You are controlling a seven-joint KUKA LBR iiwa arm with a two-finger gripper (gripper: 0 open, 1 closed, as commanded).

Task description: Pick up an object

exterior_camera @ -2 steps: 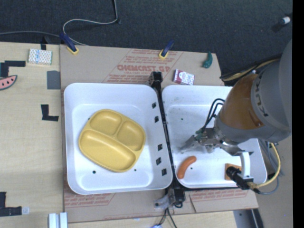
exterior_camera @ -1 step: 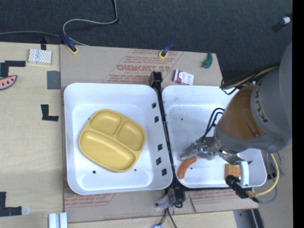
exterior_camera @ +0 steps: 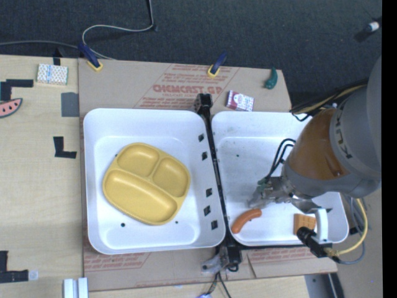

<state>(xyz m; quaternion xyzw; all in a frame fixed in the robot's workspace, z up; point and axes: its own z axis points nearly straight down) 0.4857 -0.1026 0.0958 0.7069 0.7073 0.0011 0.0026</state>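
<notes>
You'll find the gripper low in the right bin, just above the orange sausage at lower centre-right; whether it's open, you cannot tell. Yellow tray fills the left bin.

A yellow tray lies in the left bin, a small packet rests on the cardboard, and a green clip sits near its corner.

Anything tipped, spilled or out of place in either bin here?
Nothing stands out. The yellow divided plate lies flat, turned at an angle, in the left bin. The orange hot dog toy lies in the right bin just below the gripper. No spill or damage is visible.
</notes>
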